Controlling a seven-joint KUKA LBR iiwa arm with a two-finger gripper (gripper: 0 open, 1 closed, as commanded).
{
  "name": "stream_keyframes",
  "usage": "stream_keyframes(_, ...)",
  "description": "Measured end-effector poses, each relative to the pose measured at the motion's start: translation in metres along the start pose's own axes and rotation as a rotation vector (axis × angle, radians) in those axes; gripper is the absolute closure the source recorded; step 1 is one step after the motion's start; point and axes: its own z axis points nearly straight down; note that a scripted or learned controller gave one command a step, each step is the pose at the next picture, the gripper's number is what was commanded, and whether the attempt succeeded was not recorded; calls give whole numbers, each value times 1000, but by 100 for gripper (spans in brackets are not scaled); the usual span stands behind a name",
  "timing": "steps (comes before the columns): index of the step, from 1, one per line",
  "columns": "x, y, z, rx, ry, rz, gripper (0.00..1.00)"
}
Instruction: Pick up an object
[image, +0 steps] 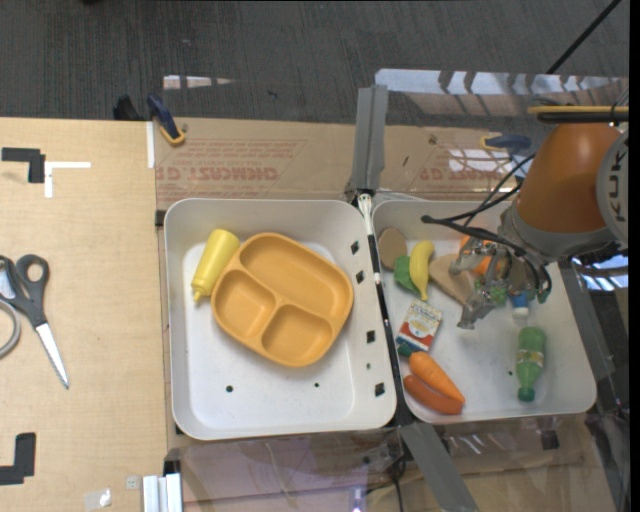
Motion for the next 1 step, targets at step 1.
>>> stream_keyframes(1,-60,31,8,0,-2,41,0)
